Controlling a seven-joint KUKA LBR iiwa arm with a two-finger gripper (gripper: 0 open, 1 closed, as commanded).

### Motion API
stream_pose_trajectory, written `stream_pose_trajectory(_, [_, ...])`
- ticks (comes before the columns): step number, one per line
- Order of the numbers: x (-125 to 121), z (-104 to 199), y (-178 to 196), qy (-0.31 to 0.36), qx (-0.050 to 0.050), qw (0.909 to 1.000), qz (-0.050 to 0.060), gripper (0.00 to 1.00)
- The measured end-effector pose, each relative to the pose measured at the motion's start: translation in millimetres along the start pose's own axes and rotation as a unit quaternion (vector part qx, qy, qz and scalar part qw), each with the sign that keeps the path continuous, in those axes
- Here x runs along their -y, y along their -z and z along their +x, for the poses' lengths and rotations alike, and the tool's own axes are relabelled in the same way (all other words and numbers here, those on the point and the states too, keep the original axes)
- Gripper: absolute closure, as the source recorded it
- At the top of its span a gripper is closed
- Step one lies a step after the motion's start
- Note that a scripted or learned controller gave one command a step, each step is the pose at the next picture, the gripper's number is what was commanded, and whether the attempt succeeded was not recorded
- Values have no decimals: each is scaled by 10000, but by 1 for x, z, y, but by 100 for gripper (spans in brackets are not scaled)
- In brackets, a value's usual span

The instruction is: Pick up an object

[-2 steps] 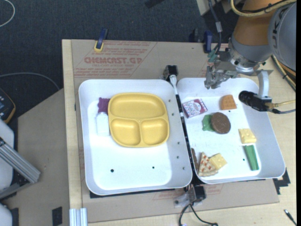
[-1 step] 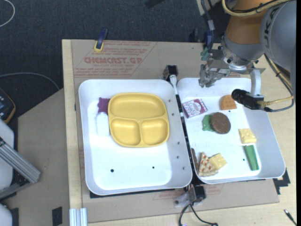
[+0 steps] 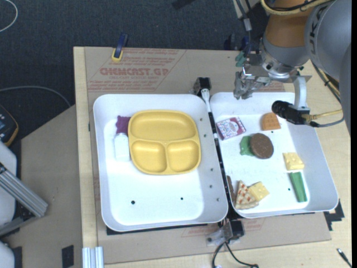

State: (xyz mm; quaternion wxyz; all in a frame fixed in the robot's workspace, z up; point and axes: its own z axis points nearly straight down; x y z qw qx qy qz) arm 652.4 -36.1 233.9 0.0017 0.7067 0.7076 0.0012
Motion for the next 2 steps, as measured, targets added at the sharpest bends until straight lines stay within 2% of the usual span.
stream_pose_trajectory(1, [5,-5,1,-10,-3,10000,23,100])
stream_pose_trajectory(2, [12,1,-5,-4,-5,10000,37,100])
